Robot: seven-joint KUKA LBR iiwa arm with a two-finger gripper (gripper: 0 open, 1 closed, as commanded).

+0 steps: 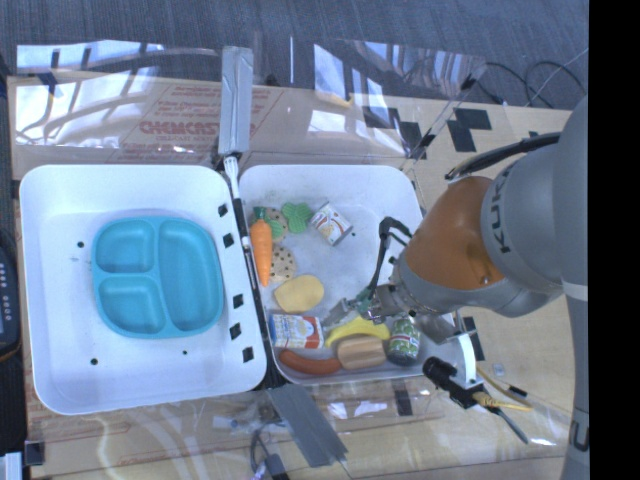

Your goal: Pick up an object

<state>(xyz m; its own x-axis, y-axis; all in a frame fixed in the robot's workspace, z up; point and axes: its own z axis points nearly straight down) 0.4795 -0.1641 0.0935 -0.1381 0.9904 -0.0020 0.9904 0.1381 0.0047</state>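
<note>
One pincer [372, 306] of mine hung low in rt bin [385, 200], just above banana [345, 332], can [404, 342] beside it; open or closed, couldn't tell.

On the tan tabletop [535, 363], two shallow white bins side by side, inner edges touching: left bin [40, 268], right bin [400, 193]. Along their join, a grey strip [236, 98] at the back, another at the front.

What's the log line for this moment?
gripper: low in right white bin | nearest: yellow toy banana | blue divided plate: left white bin | grasp: not visible
</note>
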